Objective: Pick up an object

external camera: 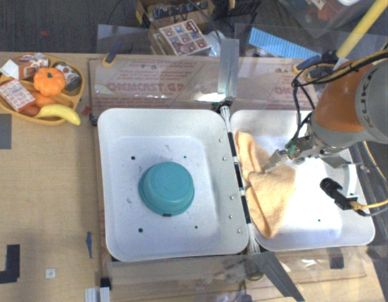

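From above, the pale wooden bench (43, 187) carries two shallow white plastic bins with rounded corners, side by side and touching along a middle seam. The left bin (112, 168) has a smooth floor with a few small dark holes, and in the middle of it sits a round teal bowl (167, 188), matte plastic, turned upside down so its flat base faces up. The right bin (351, 231) holds a soft yellow-orange cloth (269, 200), rumpled and folded into a long strip that runs along the bin's left wall and widens toward the front. The grey arm (345, 106), with its glossy orange band, comes in over the right bin, and the gripper (277, 160) slants down to the cloth's upper fold, touching it or just above it. It is too small and too much in shadow to tell whether it is open or closed, or whether it has any cloth in it. Behind both bins lies a clear plastic sheet (150, 83) with faint red print that looks like "CHEMCAST GP". At the bench's far left corner, a yellow dish (2, 96) holds a ribbed orange pumpkin (49, 80), a yellow banana (58, 112) hanging over its rim, and a few small printed packets whose labels are too small to read.
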Robot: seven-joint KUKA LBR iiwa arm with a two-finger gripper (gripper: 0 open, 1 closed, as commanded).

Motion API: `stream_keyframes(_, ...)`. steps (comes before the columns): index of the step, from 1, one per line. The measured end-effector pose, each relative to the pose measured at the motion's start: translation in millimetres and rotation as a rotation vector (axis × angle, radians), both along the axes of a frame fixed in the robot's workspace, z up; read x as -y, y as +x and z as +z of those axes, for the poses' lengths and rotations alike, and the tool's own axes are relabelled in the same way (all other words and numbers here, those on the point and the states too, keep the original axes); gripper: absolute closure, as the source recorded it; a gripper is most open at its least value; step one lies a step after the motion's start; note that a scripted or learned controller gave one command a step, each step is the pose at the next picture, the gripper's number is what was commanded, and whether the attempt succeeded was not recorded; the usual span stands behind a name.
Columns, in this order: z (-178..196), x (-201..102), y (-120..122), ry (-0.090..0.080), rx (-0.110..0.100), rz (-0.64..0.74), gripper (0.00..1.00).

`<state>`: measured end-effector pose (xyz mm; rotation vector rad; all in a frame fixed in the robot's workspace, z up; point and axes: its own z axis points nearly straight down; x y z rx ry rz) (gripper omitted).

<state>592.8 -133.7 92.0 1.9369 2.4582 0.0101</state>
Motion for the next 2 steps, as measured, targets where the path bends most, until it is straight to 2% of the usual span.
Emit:
stream_keyframes(1,0,-20,-33,0.000,0.004,0.006,0.00)
stream_keyframes(2,1,-33,29,-0.002,0.002,0.111,0.00)
